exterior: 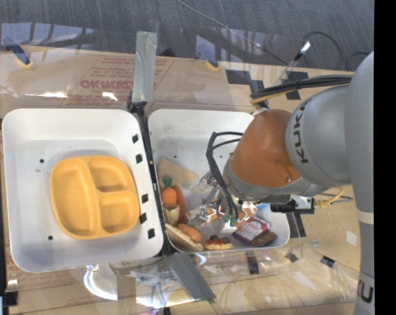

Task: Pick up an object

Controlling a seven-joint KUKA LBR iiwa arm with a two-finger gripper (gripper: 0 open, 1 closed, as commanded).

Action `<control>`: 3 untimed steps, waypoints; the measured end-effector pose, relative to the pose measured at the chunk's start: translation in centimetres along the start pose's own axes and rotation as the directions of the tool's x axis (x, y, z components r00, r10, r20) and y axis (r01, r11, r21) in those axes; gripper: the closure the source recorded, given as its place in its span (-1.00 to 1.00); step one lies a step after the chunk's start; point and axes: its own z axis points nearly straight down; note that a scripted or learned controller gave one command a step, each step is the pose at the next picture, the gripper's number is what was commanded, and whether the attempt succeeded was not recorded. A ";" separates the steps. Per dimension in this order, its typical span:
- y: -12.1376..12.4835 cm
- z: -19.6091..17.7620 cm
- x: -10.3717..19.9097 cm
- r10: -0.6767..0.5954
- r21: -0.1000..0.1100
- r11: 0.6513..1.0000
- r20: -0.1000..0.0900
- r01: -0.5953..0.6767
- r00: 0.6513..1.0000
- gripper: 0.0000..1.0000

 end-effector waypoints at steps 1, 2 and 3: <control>2.2 1.8 -1.3 0.130 0.014 0.991 -0.031 -0.130 0.991 -1.00; 0.5 1.7 1.5 0.267 0.018 0.964 -0.031 -0.266 0.963 -1.00; 4.1 2.0 -6.4 0.523 0.026 0.852 -0.026 -0.523 0.852 -1.00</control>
